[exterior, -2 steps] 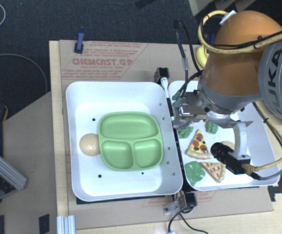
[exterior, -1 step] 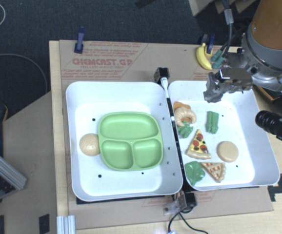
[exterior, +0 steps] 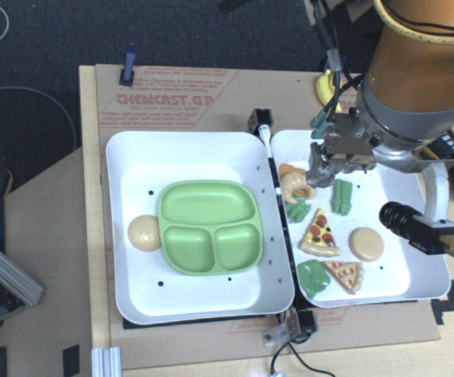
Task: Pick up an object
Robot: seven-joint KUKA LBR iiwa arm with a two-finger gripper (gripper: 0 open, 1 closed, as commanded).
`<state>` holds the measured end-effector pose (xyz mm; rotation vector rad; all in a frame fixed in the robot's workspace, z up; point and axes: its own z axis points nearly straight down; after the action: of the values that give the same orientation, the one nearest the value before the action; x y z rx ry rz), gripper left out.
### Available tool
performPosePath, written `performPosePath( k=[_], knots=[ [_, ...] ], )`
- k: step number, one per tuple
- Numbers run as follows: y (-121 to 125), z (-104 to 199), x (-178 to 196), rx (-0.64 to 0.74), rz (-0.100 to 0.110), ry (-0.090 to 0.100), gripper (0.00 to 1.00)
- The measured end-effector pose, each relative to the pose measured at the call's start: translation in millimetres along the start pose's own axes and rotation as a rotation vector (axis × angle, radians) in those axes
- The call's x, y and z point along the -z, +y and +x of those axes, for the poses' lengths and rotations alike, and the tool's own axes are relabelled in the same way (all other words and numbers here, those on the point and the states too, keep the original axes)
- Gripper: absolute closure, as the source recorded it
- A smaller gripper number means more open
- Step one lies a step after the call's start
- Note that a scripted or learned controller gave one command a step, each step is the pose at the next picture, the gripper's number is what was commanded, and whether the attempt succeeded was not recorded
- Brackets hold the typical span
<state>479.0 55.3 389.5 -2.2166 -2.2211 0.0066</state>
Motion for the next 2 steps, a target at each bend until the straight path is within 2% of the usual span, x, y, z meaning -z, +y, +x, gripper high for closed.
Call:
performPosePath(
  k=[1, 2],
  knots=[
    [8, -68, -121, -0.011, 0.008, -0.002, 1.00],
    [0, -63, -149, -0.004, 0.001, 0.001, 1.00]
  ],
)
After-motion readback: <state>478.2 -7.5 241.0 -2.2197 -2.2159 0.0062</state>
